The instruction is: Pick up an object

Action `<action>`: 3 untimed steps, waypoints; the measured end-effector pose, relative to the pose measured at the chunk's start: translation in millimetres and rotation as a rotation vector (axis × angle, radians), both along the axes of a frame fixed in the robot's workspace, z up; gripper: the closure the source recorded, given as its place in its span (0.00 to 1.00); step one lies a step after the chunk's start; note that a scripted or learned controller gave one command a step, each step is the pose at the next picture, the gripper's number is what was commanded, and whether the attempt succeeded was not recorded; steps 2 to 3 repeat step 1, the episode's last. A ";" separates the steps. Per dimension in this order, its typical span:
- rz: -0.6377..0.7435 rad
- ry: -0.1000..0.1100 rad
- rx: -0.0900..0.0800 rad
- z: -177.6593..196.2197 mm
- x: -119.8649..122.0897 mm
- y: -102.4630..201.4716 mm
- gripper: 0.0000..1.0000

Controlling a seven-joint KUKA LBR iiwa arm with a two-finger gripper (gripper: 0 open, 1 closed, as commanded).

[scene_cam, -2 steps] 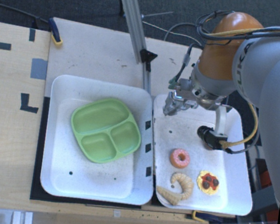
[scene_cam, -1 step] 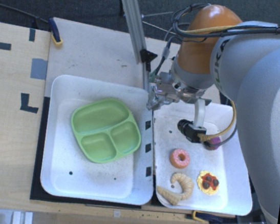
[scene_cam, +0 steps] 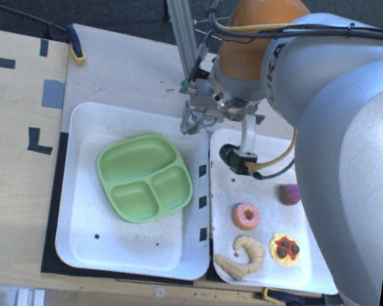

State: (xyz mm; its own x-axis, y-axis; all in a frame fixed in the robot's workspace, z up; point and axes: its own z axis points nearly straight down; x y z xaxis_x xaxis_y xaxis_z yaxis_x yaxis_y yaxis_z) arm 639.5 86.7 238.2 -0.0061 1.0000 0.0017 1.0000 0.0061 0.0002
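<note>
croissant (scene_cam: 244, 256) at right bin's (scene_cam: 302, 274) front, green divided plate (scene_cam: 145, 177) in left bin (scene_cam: 73, 238) — gripper (scene_cam: 194, 124) above, grip unclear

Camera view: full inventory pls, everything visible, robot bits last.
divided plate: 1, light green, three compartments, in the left bin
doughnut: 1, pink, middle of the right bin
croissant: 1, tan, near front edge of the right bin
tart: 1, yellow with dark red topping, right of the croissant
small purple object: 1, purple, right bin by the arm, too blurred to identify
bins: 2, white, side by side on the bench
clamp: 1, blue and yellow, back left corner of the grey mat
arm: 1, grey with orange band, reaching in from the right
claw: 1, dark metal, above the back rim between the bins
</note>
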 end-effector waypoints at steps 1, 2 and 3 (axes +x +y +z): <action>-0.004 0.001 -0.003 -8.6 24.9 11.0 1.00; -0.004 0.001 -0.003 -8.6 24.9 11.0 1.00; -0.004 0.001 -0.003 -8.6 24.9 11.0 1.00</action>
